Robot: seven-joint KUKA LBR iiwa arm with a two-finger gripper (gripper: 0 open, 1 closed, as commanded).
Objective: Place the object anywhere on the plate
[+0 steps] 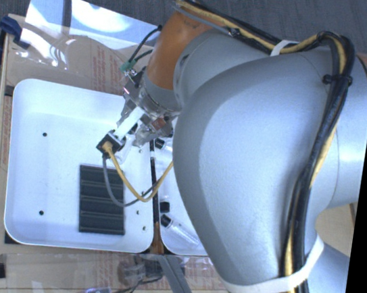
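A dark ribbed rectangular plate (102,200) lies flat in the left white bin (39,155), near its front right corner. My gripper (146,129) hangs over that bin's right edge, behind the plate and apart from it. The large grey arm (257,153) reaches in from the right and hides most of the right bin (179,241). I cannot make out any object at the gripper.
Two small dark items (164,214) sit at the left edge of the right bin, just under the arm. A clear plastic sheet (78,31) lies behind the left bin. Cables and a metal bracket (164,273) lie in front of the bins.
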